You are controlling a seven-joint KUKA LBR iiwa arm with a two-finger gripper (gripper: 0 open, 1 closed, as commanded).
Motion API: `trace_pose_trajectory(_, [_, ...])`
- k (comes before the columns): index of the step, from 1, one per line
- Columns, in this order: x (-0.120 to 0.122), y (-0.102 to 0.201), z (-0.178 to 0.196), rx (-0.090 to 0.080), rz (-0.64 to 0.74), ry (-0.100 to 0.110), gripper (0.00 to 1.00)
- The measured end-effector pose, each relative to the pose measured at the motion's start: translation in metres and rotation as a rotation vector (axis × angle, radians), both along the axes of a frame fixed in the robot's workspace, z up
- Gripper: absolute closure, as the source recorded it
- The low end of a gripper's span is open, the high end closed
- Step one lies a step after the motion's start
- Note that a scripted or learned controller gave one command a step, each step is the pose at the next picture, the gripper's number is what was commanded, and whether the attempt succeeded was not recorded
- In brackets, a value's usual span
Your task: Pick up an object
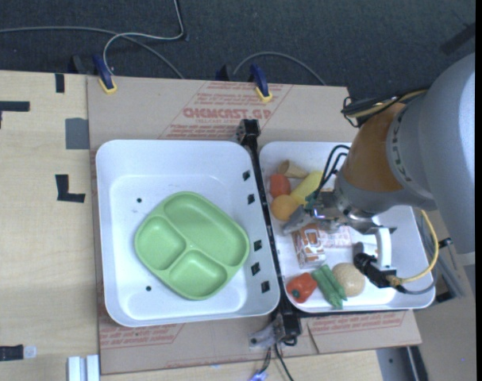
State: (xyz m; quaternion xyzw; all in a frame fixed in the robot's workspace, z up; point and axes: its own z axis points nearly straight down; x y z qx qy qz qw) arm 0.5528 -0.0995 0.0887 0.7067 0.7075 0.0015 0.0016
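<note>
Two white bins side by side on desk. Left bin (113,213) holds green sectioned plate (192,244), flat, near middle. Right bin (419,244) holds small food items — yellow banana (306,186), orange fruit (283,206), red-orange piece (279,184) toward far-left corner; packet (310,244) mid-bin; red pepper (302,286), green vegetable (329,285), beige round item (348,279) along near edge. Gripper (320,209) low over right bin, just beside banana and packet — fingers' spread cannot be told.
</note>
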Motion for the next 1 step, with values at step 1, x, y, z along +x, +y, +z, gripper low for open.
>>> trace_pose_trajectory(1, [-0.006, 0.0037, 0.0015, -0.008, 0.0, -0.015, 0.0])
